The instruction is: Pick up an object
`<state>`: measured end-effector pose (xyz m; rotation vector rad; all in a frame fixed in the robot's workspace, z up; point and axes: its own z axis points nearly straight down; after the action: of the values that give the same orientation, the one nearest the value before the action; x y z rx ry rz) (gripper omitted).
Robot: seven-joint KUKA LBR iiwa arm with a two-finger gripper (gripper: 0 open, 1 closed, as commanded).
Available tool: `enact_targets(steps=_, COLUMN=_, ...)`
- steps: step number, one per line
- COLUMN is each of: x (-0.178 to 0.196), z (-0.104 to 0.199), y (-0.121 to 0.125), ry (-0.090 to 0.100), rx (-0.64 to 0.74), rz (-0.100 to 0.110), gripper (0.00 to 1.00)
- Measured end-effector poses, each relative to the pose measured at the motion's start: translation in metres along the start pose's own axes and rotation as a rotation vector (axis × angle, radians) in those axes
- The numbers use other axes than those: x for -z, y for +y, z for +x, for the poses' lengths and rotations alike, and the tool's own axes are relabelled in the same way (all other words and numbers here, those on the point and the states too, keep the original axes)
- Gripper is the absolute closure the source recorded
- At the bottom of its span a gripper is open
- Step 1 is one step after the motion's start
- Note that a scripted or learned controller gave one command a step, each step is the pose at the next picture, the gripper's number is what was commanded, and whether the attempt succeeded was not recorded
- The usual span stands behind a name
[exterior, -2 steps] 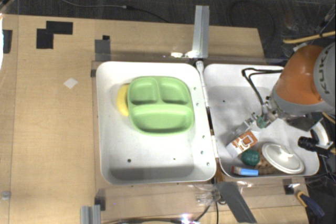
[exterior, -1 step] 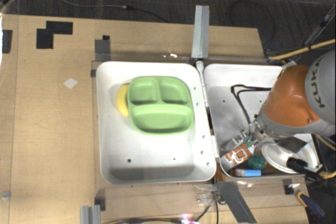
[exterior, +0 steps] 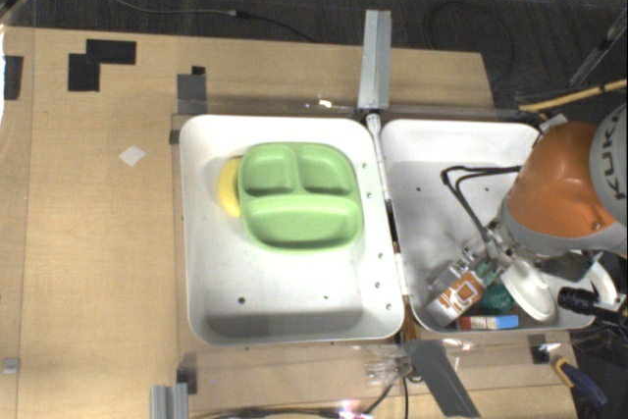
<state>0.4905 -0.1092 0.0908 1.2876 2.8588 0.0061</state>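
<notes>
Pincer (exterior: 478,262) sat low in the near corner of the right bin (exterior: 422,162), over a clutter of small items: a brown-and-white packet (exterior: 457,294), a teal object (exterior: 497,297), a flat red-and-blue item (exterior: 489,321), and a white piece (exterior: 530,294). Couldn't tell how far it was open, or whether it gripped anything. The green divided tray (exterior: 297,194) lay in the left bin (exterior: 206,240), over a yellow object (exterior: 228,186). Risks, as I judged them: items packed tight against the bin wall, so the pincer could jam, catch two, or slip off.
</notes>
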Motion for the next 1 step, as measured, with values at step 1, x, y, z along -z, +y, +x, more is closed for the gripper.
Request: enact_targets(steps=1, x=0.0514, z=-0.0074, y=0.0042, ry=0.003, rx=-0.181, rz=0.005, gripper=0.00)
